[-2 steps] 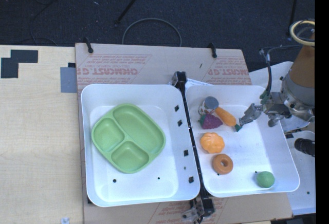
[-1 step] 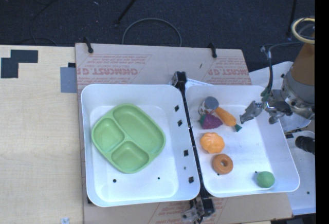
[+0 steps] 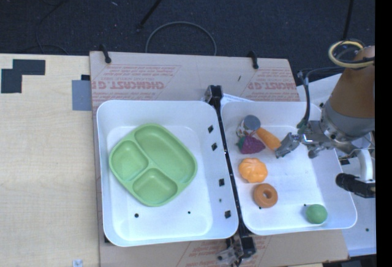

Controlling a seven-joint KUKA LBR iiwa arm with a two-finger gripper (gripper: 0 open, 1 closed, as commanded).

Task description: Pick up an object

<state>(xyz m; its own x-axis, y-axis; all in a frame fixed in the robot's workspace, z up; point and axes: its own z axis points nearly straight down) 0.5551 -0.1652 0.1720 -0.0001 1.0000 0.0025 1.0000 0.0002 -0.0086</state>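
- My gripper [image 3: 285, 147] hangs over the right bin [image 3: 334, 223], near its upper middle, arm reaching in from the right.
- My jaws: I cannot tell whether they are parted or closed from here.
- Just beside my tip: an orange carrot-shaped piece [image 3: 267, 137], a purple piece [image 3: 252, 145] and a grey-blue piece [image 3: 250, 124], clustered together.
- Below them: an orange fruit [image 3: 252, 169], then a brown ring [image 3: 265, 195].
- A green ball [image 3: 316, 214] sits well apart, near the lower right corner.
- The left bin [image 3: 116, 223] holds a green divided plate [image 3: 152, 163].

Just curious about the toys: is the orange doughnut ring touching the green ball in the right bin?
Apart. The camera view shows bare white bin floor between the doughnut ring and the green ball, which sits alone near the bin's corner.
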